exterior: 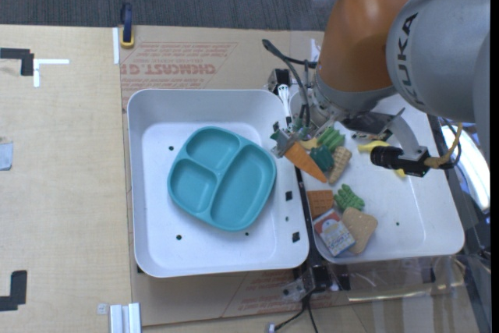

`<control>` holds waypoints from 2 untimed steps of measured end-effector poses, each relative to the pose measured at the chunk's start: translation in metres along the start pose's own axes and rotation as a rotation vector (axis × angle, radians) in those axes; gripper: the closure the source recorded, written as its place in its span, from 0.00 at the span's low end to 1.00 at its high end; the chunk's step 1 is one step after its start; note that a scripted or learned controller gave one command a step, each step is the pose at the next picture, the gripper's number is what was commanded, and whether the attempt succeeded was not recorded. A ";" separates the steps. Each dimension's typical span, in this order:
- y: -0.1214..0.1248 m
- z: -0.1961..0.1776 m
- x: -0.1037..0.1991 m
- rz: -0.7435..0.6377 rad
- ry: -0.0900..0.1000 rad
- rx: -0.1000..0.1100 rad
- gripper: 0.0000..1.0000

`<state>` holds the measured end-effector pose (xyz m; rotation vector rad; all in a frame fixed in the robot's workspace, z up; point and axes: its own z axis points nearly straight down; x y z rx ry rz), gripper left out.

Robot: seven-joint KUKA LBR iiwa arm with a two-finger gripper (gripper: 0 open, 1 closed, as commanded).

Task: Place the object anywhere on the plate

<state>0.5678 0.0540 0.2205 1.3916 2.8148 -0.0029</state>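
Note:
A teal plate [222, 177] with three compartments lies in the left white bin [144, 191], with nothing on it. My gripper [285, 137] hangs over the wall between the two bins, just right of the plate's upper right rim. Directly under its tip lies an orange toy carrot [307, 161], its green top [331, 139] pointing up and right, at the left edge of the right bin [433, 222]. The gripper's tip meets the carrot's narrow end. The arm's bulk hides how the grip stands.
More toy food sits in the right bin: a tan ridged piece [341, 161], an orange cracker [320, 202], a green piece [348, 197], a tan slice [362, 227] and a small packet [334, 235]. A black and yellow fitting [396, 160] juts out beside the arm.

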 end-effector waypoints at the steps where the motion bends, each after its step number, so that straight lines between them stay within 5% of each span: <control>1: 0.011 -0.032 0.065 0.125 0.000 -0.001 1.00; 2: 0.011 -0.032 0.065 0.125 -0.001 -0.001 0.00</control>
